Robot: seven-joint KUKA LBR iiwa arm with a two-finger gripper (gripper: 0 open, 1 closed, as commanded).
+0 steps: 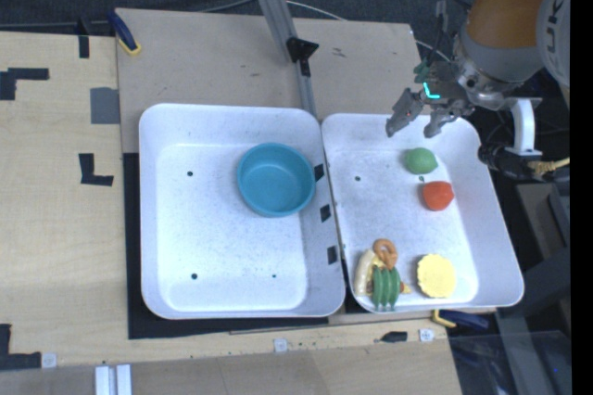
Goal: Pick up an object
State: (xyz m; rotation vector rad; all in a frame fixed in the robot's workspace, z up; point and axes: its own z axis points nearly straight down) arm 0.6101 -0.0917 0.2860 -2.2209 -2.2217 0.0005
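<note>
Jaws (419,121) spread open, empty, above the right bin's (491,226) far edge; green ball (421,160) nearby: probably light, smooth, best gripped across its middle.

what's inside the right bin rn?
The right bin holds a green ball, a red ball, a yellow round piece and a corn-and-pretzel cluster. The hand hangs open above its far edge, covering a little floor.

blue bowl (275,179), green ball (421,159), red ball (436,195)
</note>
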